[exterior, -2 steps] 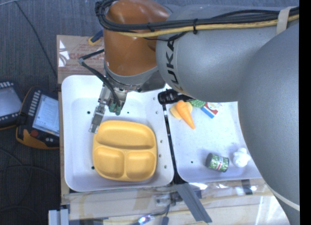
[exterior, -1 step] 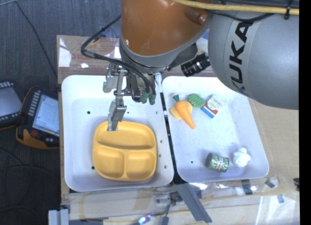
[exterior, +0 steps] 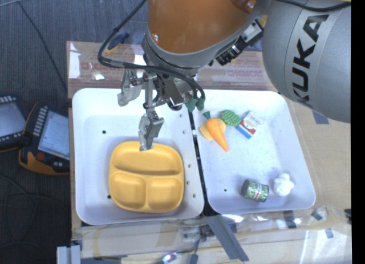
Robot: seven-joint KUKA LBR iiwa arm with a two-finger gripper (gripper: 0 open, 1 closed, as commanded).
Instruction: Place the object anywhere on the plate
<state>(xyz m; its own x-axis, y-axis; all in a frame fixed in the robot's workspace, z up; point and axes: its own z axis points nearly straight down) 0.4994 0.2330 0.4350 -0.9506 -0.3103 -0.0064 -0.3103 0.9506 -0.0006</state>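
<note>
KUKA iiwa arm (exterior: 308, 40), grey, entering from the right along the upper edge, its lettering visible on the link. A broad orange band (exterior: 194, 12) sits above the wrist, pointing downward. Below it hang black cables and the two-finger gripper (exterior: 147, 134), directed straight down, its slender metallic fingers (exterior: 149, 127) close together; whether anything lies between them cannot be told.
</note>
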